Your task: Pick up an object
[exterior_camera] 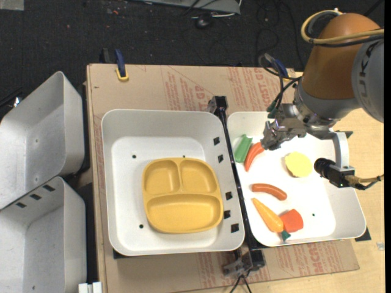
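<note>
White plastic makes up both shallow bins on the brown cardboard-covered bench [183, 84]. The left bin [116, 139] sits at the centre of the frame and carries one yellow three-compartment plastic tray [182, 195]. The right bin [348, 218] lies at centre right, its edge touching the left bin along a black divider strip [229, 157]. Two more white bins [36, 133] stand tilted at the far left of the frame, off the bench.

The right bin holds six toy pieces: one green block [242, 147] and one red-orange chilli-shaped piece [252, 155] lying side by side near its upper left corner, one pale yellow round slice [298, 165] in the middle, one red-orange sausage [269, 191] below that, one orange carrot [269, 216], and one red chunk [292, 221] touching the carrot's lower end.

The grey arm with its orange band [336, 57] comes in from the upper right, cables looping around it. The gripper [273, 136] hangs low over the upper part of the right bin; whether it is spread or pressed together cannot be told. The chilli piece's upper tip lies just beside it to the lower left, the green block a little further left, and the yellow slice just to its lower right. The sausage, carrot and red chunk lie well below it.
</note>
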Tool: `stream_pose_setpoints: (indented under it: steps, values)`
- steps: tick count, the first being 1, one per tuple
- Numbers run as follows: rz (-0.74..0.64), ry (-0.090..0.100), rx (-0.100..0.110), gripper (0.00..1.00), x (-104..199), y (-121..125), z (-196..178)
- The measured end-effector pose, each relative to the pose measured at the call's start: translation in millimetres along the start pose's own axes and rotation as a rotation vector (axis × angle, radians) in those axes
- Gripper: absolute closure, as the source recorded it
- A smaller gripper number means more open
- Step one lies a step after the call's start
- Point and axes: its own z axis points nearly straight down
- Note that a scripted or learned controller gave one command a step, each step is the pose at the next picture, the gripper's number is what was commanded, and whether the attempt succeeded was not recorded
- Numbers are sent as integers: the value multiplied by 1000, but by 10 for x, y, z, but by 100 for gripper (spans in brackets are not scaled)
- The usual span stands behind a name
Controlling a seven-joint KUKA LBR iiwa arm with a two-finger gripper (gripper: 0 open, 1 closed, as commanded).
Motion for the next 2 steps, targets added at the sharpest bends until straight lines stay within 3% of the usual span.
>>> stream_pose_setpoints:
  steps: [2]
  values:
    - [-1, 1, -3, 100, 1118, 310, 161]
